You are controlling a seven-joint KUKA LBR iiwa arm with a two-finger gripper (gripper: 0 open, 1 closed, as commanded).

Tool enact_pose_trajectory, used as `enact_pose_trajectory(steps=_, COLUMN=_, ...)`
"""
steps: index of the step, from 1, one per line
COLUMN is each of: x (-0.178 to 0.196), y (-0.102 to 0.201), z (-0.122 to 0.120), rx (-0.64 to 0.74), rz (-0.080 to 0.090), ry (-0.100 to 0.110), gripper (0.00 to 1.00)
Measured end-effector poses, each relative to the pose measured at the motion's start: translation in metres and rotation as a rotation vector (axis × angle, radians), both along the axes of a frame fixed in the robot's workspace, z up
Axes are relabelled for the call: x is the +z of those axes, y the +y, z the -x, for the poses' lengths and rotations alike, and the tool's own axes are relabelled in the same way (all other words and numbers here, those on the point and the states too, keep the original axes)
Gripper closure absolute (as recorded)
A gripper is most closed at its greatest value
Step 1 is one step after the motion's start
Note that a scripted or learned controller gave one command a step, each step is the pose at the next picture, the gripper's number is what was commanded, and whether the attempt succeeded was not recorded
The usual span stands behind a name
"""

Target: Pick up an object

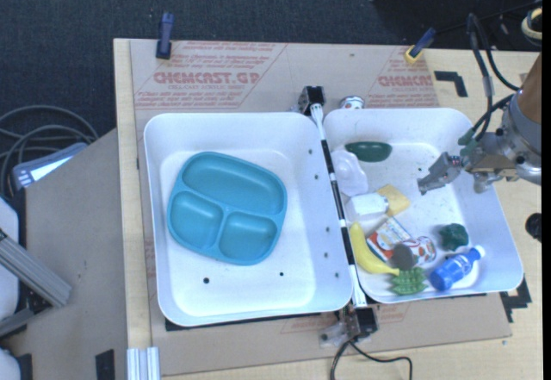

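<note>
1. Blue bottle (455, 268) lying on its side at the near right of the right bin (508, 240), long axis running from near-left to far-right, pale cap end pointing far-right.
2. Just left of it, a green spiky toy (409, 282) against the near wall.
3. Yellow banana (368, 253) beside the wall between the bins, curving from its far end toward the near right, its near end touching a red and white packet (405, 242).
4. Slightly farther and to the right, a dark green lump (453, 237), close to the bottle and apart from the packet.
5. Mid-bin, a white block (366, 204) and a yellow block (394, 197) side by side, with a pale see-through piece (349, 170) just beyond the white one.
6. Level with these but over bare bin floor to the right, the gripper (441, 173), reaching in from the right on the grey arm (525, 111); well apart from every object, nothing seen held, whether open or closed cannot be told.
7. Farthest in this bin, a dark green oval (370, 150), long axis left to right.
8. Over in the left bin (159, 163), a blue divided plate (226, 208) alone, lying flat.
9. Under both bins, a pale bench (258, 68) with red lettering.
</note>
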State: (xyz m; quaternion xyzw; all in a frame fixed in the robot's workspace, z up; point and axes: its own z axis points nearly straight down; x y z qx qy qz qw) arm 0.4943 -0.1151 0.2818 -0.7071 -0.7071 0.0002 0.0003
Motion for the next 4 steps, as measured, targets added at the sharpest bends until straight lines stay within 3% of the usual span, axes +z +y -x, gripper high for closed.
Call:
enact_pose_trajectory(steps=1, x=-0.189, y=-0.067, z=-0.021, rx=-0.001, rz=0.000, ry=0.001, gripper=0.00)
enact_pose_trajectory(steps=2, x=-0.198, y=0.012, z=-0.032, rx=0.001, rz=-0.002, ry=0.002, gripper=0.00)
enact_pose_trajectory(steps=3, x=-0.197, y=0.007, z=0.013, rx=-0.001, rz=0.000, ry=0.000, gripper=0.00)
enact_pose_trajectory(steps=4, x=-0.197, y=0.023, z=-0.052, rx=0.001, rz=0.000, ry=-0.001, gripper=0.00)
